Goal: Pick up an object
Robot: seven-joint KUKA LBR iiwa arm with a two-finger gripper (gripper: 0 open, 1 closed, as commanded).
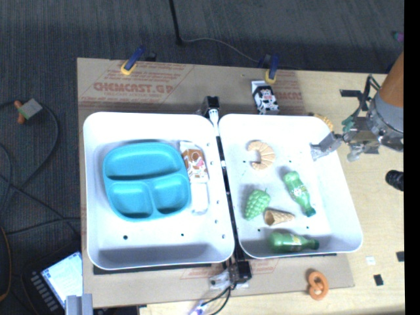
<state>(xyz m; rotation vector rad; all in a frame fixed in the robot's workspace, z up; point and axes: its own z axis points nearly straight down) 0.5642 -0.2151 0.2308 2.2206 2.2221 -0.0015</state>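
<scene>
The right bin (341, 195) holds a croissant (261, 154), a bunch of green grapes (257, 203), a small green bottle (298, 192), an ice cream cone (278, 216) and a second green bottle (293, 242) lying along the front wall. My gripper (338, 149) hangs over the bin's right rim, up and to the right of the small bottle. Its fingers are spread apart and nothing sits between them. One fingertip (320, 150) reaches over the bin's upper right corner.
The left bin (95, 228) holds a blue divided tray (144, 179) and a wrapped snack (195, 169) beside it. A pretzel (317, 283) lies on the bench in front of the right bin. A black-and-white tag (265, 99) and clamps (133, 60) sit at the board's back edge.
</scene>
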